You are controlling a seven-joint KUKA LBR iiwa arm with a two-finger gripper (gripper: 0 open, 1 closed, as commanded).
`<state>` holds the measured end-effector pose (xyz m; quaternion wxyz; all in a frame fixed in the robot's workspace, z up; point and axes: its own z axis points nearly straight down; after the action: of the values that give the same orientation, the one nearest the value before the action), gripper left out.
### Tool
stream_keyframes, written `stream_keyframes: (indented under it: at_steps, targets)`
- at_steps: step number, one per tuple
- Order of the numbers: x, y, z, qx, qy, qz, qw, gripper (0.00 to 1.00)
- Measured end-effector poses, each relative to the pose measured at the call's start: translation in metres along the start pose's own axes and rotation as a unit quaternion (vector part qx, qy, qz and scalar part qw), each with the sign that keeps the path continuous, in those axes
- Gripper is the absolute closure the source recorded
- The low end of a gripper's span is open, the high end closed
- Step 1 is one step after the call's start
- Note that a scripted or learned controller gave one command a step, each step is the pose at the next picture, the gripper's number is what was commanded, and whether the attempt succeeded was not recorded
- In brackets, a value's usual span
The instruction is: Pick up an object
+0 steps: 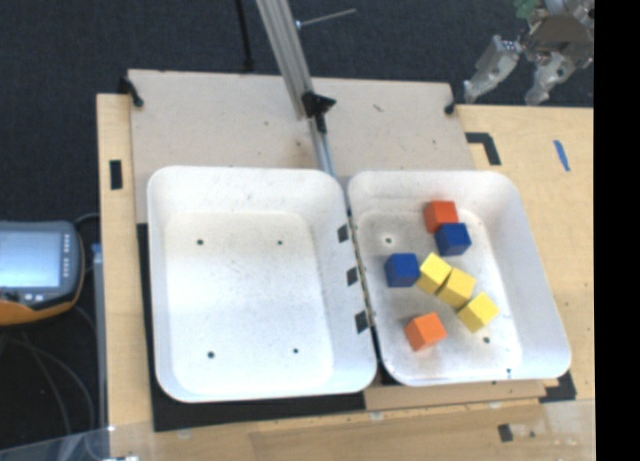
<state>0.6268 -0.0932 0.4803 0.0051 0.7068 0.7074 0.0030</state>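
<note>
Camera view, three yellow cubes [458,286], two blue [402,269], two orange [426,330]

Left bin [250,184]: white, fine dark speckle. Right bin [530,279]: white, same speckle. Contents: two orange cubes [426,330], two blue cubes [402,269], three yellow cubes [435,273]. Table [560,164]: tan, black corner marks, blue mark.

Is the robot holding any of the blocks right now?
No. The gripper is up past the bench's far right corner with nothing between its fingers. All the blocks lie in the right bin.
</note>
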Motion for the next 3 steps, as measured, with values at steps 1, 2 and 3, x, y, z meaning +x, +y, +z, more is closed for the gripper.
stream_keyframes:
  at_steps: [1, 2, 3]
  targets:
    - [0.015, 0.005, 0.061, 0.008, 0.001, -0.001, 1.0000, 0.00]
    - [-0.006, 0.007, -0.060, 0.000, 0.000, 0.000, 1.0000, 0.00]
    - [0.000, -0.008, 0.032, 0.010, 0.001, 0.001, 1.0000, 0.00]
